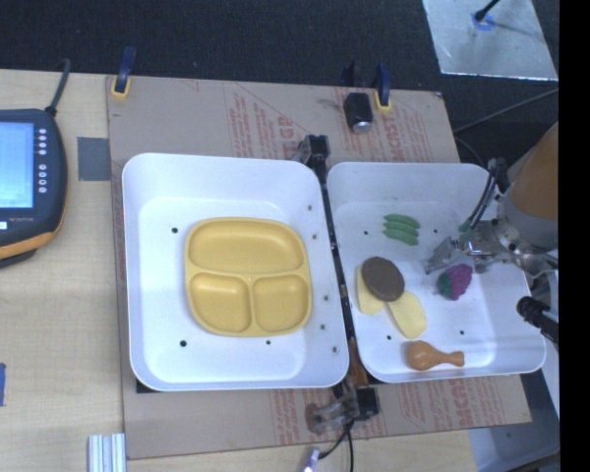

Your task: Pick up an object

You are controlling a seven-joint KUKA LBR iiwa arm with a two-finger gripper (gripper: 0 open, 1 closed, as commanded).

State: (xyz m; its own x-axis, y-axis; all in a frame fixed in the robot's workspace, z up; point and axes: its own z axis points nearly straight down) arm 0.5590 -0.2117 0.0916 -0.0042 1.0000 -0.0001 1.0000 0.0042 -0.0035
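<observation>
The right bin holds several toy foods. Among them are a green pea pod, a brown round piece lying on yellow slices, a tan drumstick and a purple grape bunch. My gripper reaches in from the right and hangs low at the bin's right side. It sits just above and behind the grape bunch. I cannot see whether it touches the grapes.
The left bin holds a yellow divided plate. A teach pendant lies on the bench at far left. Clamps and a black fitting sit along the cardboard's back edge.
</observation>
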